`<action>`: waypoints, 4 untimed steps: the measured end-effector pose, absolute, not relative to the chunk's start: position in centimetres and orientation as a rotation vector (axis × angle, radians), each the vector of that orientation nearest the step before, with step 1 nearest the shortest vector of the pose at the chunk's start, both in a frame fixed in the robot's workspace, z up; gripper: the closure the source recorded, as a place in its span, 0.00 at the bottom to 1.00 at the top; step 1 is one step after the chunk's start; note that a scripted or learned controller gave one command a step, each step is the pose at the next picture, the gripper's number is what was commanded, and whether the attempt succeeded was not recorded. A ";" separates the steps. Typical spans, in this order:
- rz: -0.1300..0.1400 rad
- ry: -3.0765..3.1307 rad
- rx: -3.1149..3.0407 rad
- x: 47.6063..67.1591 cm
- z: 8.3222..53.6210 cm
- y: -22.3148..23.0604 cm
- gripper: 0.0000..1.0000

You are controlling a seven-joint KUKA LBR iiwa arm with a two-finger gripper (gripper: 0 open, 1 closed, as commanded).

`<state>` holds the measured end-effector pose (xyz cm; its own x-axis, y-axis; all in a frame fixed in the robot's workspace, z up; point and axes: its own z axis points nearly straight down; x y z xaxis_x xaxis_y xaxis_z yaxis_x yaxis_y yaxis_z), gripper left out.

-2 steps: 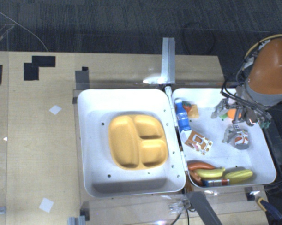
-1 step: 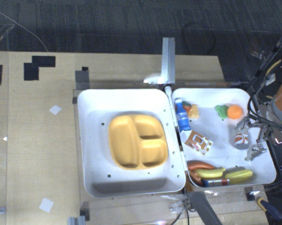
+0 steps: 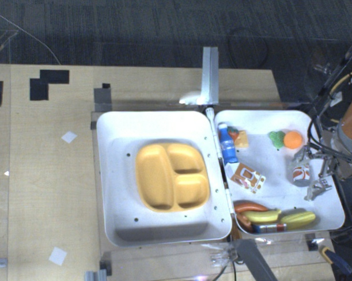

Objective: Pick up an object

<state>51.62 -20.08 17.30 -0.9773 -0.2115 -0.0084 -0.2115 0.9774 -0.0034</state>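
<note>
Low in the right bin (image 3: pixel 334 215), the gripper (image 3: pixel 310 174) points down from the right; its open fingers straddle a small cup (image 3: pixel 301 173).

Free room, right bin (image 3: pixel 334 218): bare white floor in the middle, between the patterned carton (image 3: pixel 247 178) and the small can (image 3: pixel 300 173) under my gripper (image 3: pixel 313 174). Obstacles: blue bottle (image 3: pixel 227 144) along the left wall; orange ball (image 3: pixel 293 139) and green piece (image 3: pixel 276 138) far; bananas (image 3: pixel 282 217) across the near wall. Left bin (image 3: pixel 108 168): yellow tray (image 3: pixel 171 176) occupied the centre, margins open.
</note>
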 end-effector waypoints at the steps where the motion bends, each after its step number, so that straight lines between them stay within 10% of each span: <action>1: -0.002 3.128 -0.183 49.7 18.2 -17.6 0.00; 2: -0.003 3.093 0.453 54.2 9.0 -20.3 0.00; 3: 0.000 3.012 0.863 48.9 13.7 -20.6 0.00; 4: 0.006 2.891 1.212 63.4 11.3 -14.9 0.00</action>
<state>63.36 -14.93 11.33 -0.7010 0.7131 -0.0052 0.7131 0.7011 0.0063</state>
